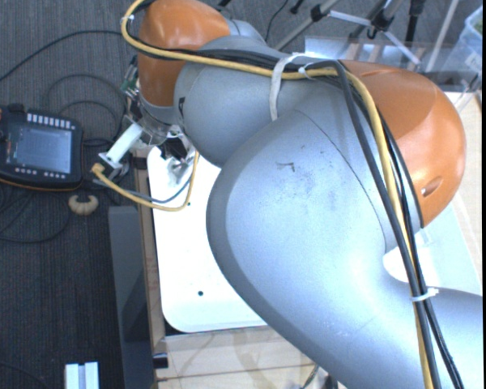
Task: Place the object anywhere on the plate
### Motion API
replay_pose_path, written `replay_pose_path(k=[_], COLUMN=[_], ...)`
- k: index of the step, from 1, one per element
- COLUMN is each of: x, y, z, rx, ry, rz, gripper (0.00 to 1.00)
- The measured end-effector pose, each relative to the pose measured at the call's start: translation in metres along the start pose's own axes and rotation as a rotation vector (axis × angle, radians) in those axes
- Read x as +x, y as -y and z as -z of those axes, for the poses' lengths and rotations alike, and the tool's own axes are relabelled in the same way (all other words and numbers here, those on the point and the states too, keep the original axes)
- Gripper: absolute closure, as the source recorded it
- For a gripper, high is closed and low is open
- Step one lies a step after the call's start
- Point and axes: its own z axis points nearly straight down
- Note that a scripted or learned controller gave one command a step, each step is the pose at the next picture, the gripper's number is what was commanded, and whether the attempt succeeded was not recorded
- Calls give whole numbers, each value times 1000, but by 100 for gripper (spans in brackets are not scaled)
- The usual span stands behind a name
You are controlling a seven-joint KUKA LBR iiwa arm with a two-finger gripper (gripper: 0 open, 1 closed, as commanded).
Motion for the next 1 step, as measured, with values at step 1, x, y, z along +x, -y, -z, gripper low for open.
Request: replay_pose_path(k=[1], x=[-50], y=[-31], z=[94], rx=[-6], ry=[1], rz=[277], gripper=[0])
